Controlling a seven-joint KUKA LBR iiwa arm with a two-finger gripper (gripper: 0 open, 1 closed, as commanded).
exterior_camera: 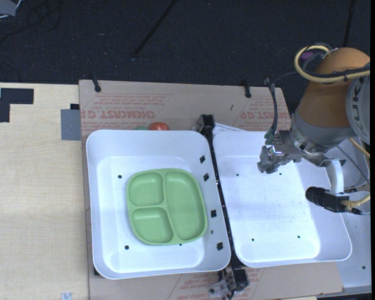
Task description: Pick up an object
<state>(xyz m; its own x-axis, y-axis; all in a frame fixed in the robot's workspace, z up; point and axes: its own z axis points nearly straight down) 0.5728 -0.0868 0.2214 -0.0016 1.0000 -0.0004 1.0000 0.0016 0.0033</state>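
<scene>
Plate [167, 205], green and split into three compartments, is our pick-up target, and it lies flat in the middle of the left bin [106, 167]. Nearest the camera we have that bin's front rim, then the plate itself, its long axis running roughly from eleven o'clock to five o'clock. Beside it sits the right bin [281, 242], with a black divider [215, 192] between the two.

Now to the arm [328, 99]: it comes in from three o'clock, and the pincer [272, 161] hangs over the far part of the right bin, up toward its back wall. We cannot tell whether it is spread or closed; the tip is a small dark cluster at this angle. Nothing shows between its tips, so we judge it is carrying nothing.

Here's the relation that counts: from the pincer, the plate lies at about eight o'clock, across the divider and well apart. We reckon the next move needs a sweep over that divider, then a descent onto the plate's raised rim.

Farther back, something small and orange-red [158, 127] peeks out behind the left bin's rear wall, on the cardboard [175, 105].
</scene>
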